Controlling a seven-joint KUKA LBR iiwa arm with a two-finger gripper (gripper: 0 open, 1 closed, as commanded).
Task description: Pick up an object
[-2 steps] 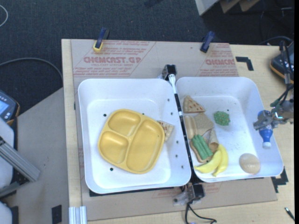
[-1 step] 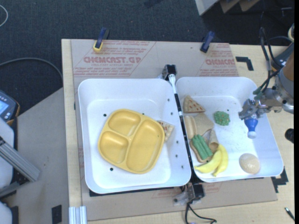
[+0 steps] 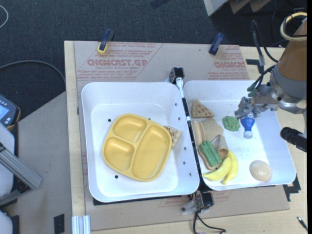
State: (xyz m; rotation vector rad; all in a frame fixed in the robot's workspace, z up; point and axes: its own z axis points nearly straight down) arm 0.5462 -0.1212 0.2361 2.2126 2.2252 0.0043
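Reaching in from the right, the grey arm (image 3: 292, 77) with its orange band hangs its pincer (image 3: 247, 115) over the upper middle of the right bin (image 3: 280, 145). A small blue object (image 3: 248, 126) shows at the pincer's tip, but whether the tips are clamped on it or merely above it cannot be told from this angle, nor how wide they stand.

Just left of the blue object lies a green broccoli piece (image 3: 231, 123), near but apart from it. Along the right bin's left wall the things crowd together: a sandwich wedge (image 3: 201, 110) at the top, a tan bread slice (image 3: 210, 129) below it, then a green ridged piece (image 3: 210, 153) touching a yellow banana (image 3: 225, 169) near the front rim. A pale round bun (image 3: 260, 170) sits alone in the front right corner. Bare white floor lies to the right of the blue object and toward the back wall.

In the left bin (image 3: 92, 130) a yellow divided plate (image 3: 137, 146) fills the middle, with a tan wedge (image 3: 173, 133) tucked against its right edge.

Both bins rest on a brown board (image 3: 146, 57) on the desk, held by two clamps (image 3: 104, 41) at the back. Dark carpet (image 3: 58, 13) surrounds it.
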